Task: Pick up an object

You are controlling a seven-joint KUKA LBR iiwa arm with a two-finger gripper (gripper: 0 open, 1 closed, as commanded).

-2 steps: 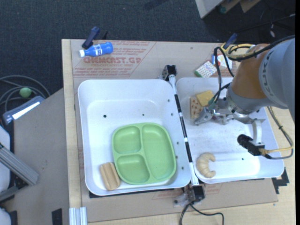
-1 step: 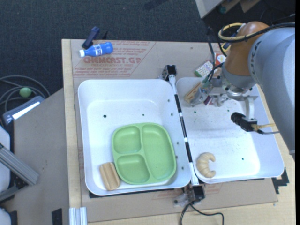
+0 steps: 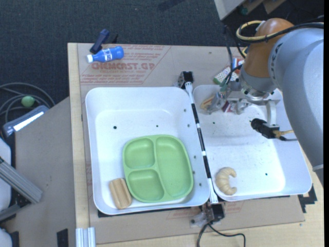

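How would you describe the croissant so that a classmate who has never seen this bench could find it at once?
Start at the right-hand white bin, the one the grey arm reaches into. Go to its near left corner, beside the divider between the bins. There lies the croissant, a pale tan curved pastry, alone in that corner, unlike the flat ridged tan block beside the green tray in the left bin.

A blue-and-white bottle (image 3: pixel 105 54) lies on the cardboard (image 3: pixel 154 60) behind the left bin (image 3: pixel 103 107).

My pincer (image 3: pixel 230 106) hangs over the right bin's (image 3: pixel 267 161) far corner; a croissant (image 3: pixel 226 180) lies near its front-left; divided plate (image 3: pixel 156 167) and bread slice (image 3: pixel 120 192) occupy the left bin (image 3: pixel 103 133).
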